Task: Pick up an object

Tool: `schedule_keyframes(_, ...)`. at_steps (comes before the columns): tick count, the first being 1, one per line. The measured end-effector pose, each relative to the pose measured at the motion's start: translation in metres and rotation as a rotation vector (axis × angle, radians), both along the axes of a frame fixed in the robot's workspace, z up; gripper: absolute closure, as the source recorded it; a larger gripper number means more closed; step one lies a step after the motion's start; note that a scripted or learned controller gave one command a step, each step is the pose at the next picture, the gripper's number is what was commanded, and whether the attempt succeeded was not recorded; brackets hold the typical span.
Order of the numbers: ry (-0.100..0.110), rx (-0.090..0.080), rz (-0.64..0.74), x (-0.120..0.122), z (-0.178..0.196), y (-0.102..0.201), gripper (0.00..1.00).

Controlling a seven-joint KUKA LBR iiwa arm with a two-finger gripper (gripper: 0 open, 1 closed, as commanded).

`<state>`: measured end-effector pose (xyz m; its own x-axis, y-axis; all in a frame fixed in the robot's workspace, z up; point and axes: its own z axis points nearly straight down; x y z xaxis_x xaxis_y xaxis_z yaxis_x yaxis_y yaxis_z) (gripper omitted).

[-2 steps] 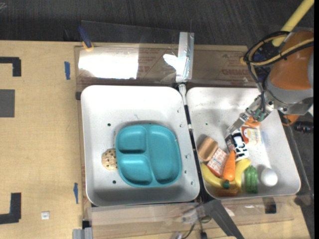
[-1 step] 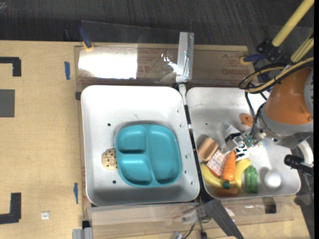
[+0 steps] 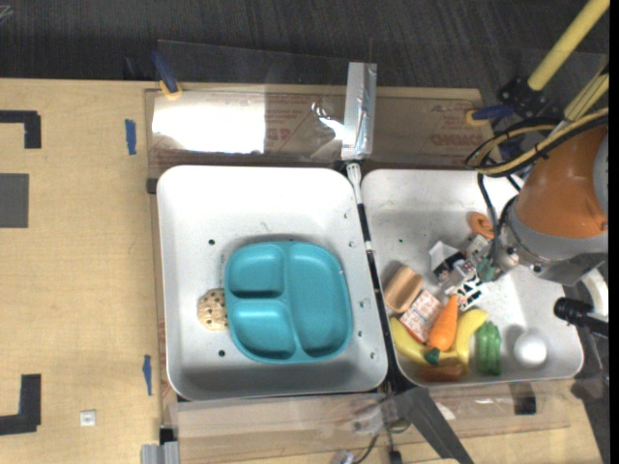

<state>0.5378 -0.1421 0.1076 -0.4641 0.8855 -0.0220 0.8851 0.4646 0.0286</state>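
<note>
Behind the plate (image 3: 288,300), half-hidden cookie (image 3: 212,308)

Hand (image 3: 471,271) low, arm (image 3: 566,196) bent down

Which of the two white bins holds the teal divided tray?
The left bin; the teal tray fills it, while the right bin holds the toy food.

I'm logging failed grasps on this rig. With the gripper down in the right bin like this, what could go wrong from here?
1. The carrot, banana, green item and small packet lie packed together, so the gripper may catch two things or pinch only an edge.
2. A sideways move could push the pile against the right bin's front wall.
3. The white ball would probably roll if nudged.
</note>
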Motion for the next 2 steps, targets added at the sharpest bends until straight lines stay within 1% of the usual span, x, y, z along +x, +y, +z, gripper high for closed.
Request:
schedule_keyframes(1,0.032,0.004,0.078,-0.03,0.029,0.007,1.0)
schedule_keyframes(2,0.03,0.009,-0.042,0.017,0.078,0.101,1.0)
